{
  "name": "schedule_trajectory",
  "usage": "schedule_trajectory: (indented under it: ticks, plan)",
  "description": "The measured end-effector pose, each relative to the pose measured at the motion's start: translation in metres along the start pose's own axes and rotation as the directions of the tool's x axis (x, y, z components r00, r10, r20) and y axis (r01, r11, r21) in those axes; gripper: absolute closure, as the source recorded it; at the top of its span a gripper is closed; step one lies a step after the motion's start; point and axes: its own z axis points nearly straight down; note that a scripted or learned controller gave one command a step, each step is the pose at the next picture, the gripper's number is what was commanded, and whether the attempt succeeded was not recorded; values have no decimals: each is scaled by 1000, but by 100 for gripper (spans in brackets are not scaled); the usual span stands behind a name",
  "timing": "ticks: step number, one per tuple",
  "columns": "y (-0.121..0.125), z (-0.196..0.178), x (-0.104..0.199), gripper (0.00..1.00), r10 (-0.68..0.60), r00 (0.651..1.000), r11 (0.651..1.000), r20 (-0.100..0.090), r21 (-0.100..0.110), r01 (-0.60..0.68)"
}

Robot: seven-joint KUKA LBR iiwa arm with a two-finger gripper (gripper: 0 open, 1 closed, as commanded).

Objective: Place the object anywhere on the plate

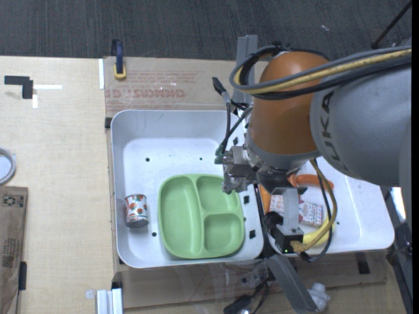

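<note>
Wooden bench with two white bins, and the green divided plate point(182, 218) sits in the left bin point(141, 139) with a small red-patterned can point(136, 211) just beside its left rim. The gripper point(234, 175) hangs over the plate's upper-right corner, and honestly I can't tell if it's open or closed or carrying anything, since the wrist blocks it. If the can's the object, it lies across the whole plate, to the camera's left of the gripper; a packet point(308, 211) lies in the right bin point(366, 231).
</note>
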Motion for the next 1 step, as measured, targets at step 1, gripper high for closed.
schedule_trajectory:
  ticks: [1]
  plan:
    - [-3, 80, 87, 100, -30, 1000, 1000, 1, 0, 30]
